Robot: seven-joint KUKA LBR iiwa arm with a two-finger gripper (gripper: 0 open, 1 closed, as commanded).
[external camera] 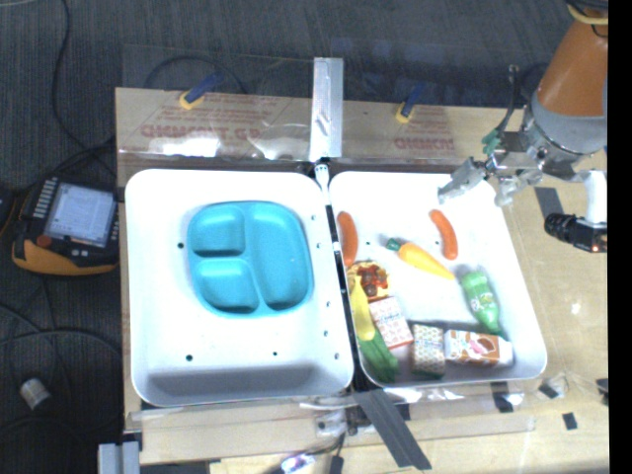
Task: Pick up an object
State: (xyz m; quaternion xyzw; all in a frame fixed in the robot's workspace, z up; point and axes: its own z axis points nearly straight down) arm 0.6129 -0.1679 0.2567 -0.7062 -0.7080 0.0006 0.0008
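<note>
The right bin [513, 255] holds the toys. An orange sausage [444, 233] lies near its back, with a yellow-orange carrot [421, 257] just left of it. A second sausage [347, 237] rests along the left wall. A green bottle [481, 300] lies toward the right side. My gripper [482, 188] hangs over the bin's back right corner, above and right of the first sausage. It is open, with its fingers spread and nothing between them.
A pizza slice [371, 278], a yellow and green vegetable [371, 340], two small boxes [391, 322] [427, 350] and a carton [478, 349] crowd the right bin's front. The left bin [158, 363] holds a blue divided plate [249, 257]. A tablet [77, 215] lies off the bench at left.
</note>
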